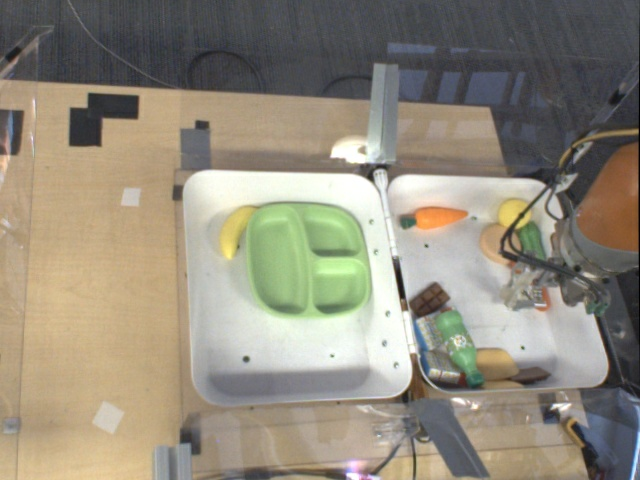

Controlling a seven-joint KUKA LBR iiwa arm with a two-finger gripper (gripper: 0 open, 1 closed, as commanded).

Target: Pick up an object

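Observation:
My gripper [527,293] hangs low over the right side of the right bin [480,268], reaching in from the right under the orange band of the arm [610,208]. Just behind it lie a small green object [531,240], a beige round piece [493,241] and a yellow lemon [512,211]. A carrot [438,218] rests at the bin's back. Along the front left are a brown chocolate bar [430,299], a green bottle [458,340] on a blue packet [432,343], and a tan bread-like piece [497,362]. A small red bit shows beside the gripper; I see nothing clearly held.
The left bin [215,348] holds a green divided plate [305,258] with a banana [236,230] at its left edge. A metal post [383,108] stands behind the seam between the bins. Cables loop around the arm at the right.

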